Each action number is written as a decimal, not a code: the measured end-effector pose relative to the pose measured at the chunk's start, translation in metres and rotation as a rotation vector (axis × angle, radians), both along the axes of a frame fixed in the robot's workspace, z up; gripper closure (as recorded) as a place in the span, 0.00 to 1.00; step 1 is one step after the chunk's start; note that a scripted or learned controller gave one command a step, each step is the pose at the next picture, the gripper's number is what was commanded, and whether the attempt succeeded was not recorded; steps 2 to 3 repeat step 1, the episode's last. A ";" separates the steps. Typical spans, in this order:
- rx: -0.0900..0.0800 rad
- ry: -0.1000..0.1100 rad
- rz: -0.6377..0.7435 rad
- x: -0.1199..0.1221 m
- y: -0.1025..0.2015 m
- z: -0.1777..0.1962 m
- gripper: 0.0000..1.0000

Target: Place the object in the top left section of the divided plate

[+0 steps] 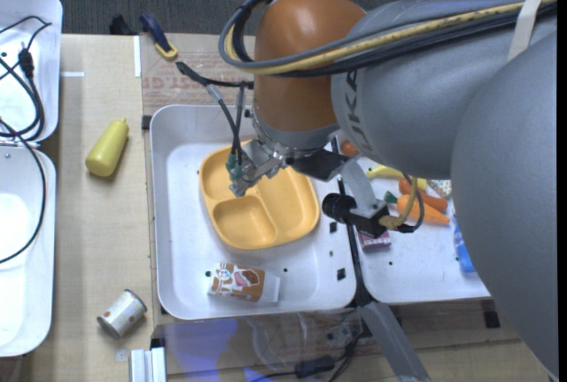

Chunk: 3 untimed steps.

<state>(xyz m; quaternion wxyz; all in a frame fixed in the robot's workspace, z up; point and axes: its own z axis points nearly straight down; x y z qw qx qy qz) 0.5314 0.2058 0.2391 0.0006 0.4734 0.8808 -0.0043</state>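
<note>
- The divided plate (pixel 266 216), yellow and smooth like moulded plastic, sits in the upper middle of the left bin (pixel 177 238), turned at an angle, with rounded corners and raised ribs splitting it into sections.
- Right over the plate's upper edge hangs the gripper (pixel 241 179), its metal tip just above the rib; whether it is clenched or released I cannot tell, and no object is visible between its tips.
- Two plate sections are plainly in view; the rest is hidden under the arm (pixel 399 79).
- Room to move: bare white floor lies left of the plate and below it, while its right side runs close to the wall between the two bins.
- One flat brown-and-white packet (pixel 239 283) lies near the left bin's lower edge, well apart from the plate.
- The right bin (pixel 425 274) holds a cluster of orange carrot-like pieces (pixel 423 207) beside the arm.
- Outside the bins, on the bench (pixel 97 229): one yellow squeeze bottle (pixel 107 148) lying down, and one small grey can (pixel 120 312) tipped on its side.
</note>
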 end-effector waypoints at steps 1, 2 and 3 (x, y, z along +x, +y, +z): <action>0.005 0.000 0.054 -0.053 -0.008 0.031 1.00; 0.005 0.000 0.054 -0.053 -0.008 0.031 1.00; 0.005 0.000 0.054 -0.053 -0.008 0.031 1.00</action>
